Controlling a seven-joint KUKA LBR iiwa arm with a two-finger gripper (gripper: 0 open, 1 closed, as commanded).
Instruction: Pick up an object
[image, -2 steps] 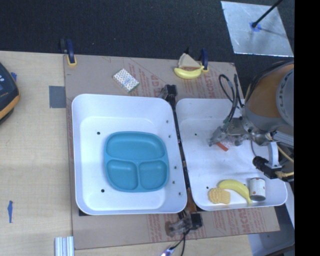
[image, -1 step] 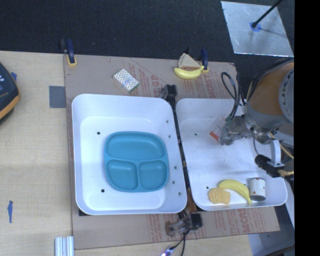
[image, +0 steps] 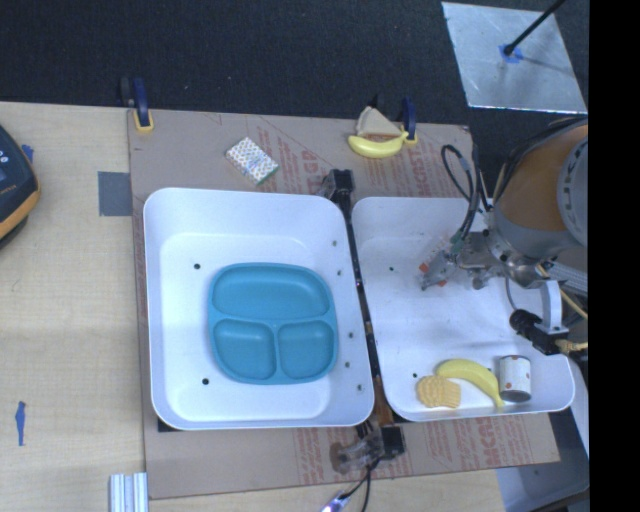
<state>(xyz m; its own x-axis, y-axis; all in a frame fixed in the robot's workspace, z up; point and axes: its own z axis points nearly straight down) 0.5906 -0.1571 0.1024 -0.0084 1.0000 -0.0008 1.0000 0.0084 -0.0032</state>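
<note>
The left bin (image: 170, 300) holds a blue divided plate (image: 272, 322) at its centre. In the right bin (image: 400, 240), toward 5 o'clock, lie a round cracker (image: 437, 391), a banana (image: 472, 378) and a small can (image: 514, 378), close together. The gripper (image: 437, 273) hovers toward 12 o'clock, fingers slightly apart, holding nothing.
</note>
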